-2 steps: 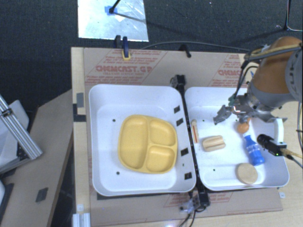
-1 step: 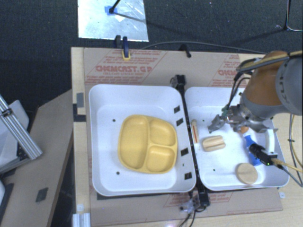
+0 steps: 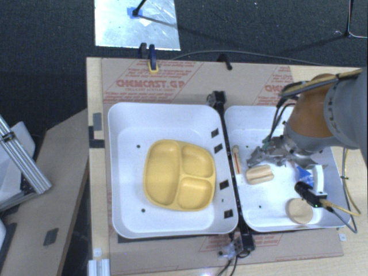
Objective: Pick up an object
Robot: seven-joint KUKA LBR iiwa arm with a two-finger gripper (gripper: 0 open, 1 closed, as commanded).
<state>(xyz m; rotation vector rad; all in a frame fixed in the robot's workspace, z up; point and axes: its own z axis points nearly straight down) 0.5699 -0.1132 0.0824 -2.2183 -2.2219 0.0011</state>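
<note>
Above the right bin (image 3: 253, 220), metal gripper (image 3: 265, 154), jaws' state unclear, beside a rounded tan block (image 3: 259, 174).

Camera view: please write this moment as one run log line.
arm over right bin | gripper just above tan block | nothing seen held | yellow tray in left bin

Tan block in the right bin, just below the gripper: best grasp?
Take the tan block from above, across its short width at mid-length. It lies flat, long axis roughly left-right, slightly tilted, with bare bin floor in front. The gripper sits close behind it, so clearance there looks tight.
</note>
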